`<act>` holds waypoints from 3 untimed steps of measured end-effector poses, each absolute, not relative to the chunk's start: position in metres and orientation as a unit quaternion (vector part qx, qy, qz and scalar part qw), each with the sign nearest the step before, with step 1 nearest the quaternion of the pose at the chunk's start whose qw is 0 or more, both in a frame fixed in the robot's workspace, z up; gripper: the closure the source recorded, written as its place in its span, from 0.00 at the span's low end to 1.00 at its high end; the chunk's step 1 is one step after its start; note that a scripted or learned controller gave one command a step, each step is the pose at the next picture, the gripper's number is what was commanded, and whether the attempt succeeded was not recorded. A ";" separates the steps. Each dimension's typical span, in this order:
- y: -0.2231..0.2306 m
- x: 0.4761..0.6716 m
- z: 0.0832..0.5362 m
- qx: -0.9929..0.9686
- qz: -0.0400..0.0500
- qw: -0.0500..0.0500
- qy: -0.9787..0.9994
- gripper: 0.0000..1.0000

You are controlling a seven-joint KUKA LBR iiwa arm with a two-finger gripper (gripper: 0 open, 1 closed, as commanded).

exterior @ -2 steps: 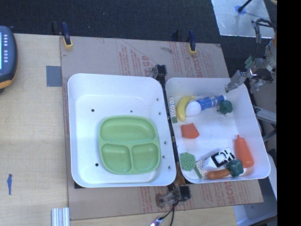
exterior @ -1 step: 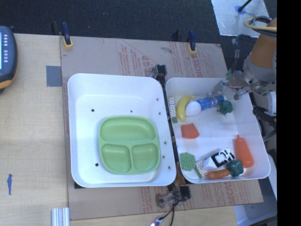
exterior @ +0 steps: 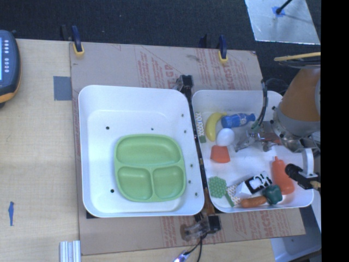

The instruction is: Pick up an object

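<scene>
- Bins sit side by side on the bench: the left bin [exterior: 92, 146] holds a green tray [exterior: 149, 167], and the right bin [exterior: 215, 97] holds all the small toys.
- The gripper [exterior: 252, 139] reaches in from the right and hangs low over the upper middle of the right bin, just right of the white ball [exterior: 224, 137] and just below the blue bottle [exterior: 238, 119].
- Nearest candidates for a pick are that ball, the bottle, the banana [exterior: 212, 125] and the orange cup [exterior: 220, 154], all clustered near the bin's upper left.
- The ball looks light, smooth and round, so I would expect it to squirt out of a pinch unless taken squarely across its middle.
- The bottle seems a stiff, light plastic piece lying on its side; a grasp across its short width would probably be the safer hold.
- The banana is likely hard toy plastic, curved, and easiest to take across its midsection.
- Further down lie an orange bottle [exterior: 282, 176], a carrot [exterior: 253, 202], a dark green piece [exterior: 272, 193], a green mesh piece [exterior: 217, 186] and a black-and-white packet [exterior: 256, 183], all well apart from the gripper.
- As for the jaws, the metal at the tip is a blur of grey against the white floor, and I cannot tell how they stand.
- No toy can be seen lifted off the bin floor, so I judge the pick not yet made.
</scene>
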State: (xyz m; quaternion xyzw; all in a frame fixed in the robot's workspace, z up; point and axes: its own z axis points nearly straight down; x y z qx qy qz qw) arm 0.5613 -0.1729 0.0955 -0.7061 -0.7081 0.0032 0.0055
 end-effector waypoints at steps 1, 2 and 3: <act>-0.105 0.605 0.092 -0.703 0.000 0.001 -0.712 0.00; -0.104 0.653 0.089 -0.707 0.007 0.006 -0.707 0.00; -0.094 0.653 0.090 -0.706 0.007 0.006 -0.708 0.00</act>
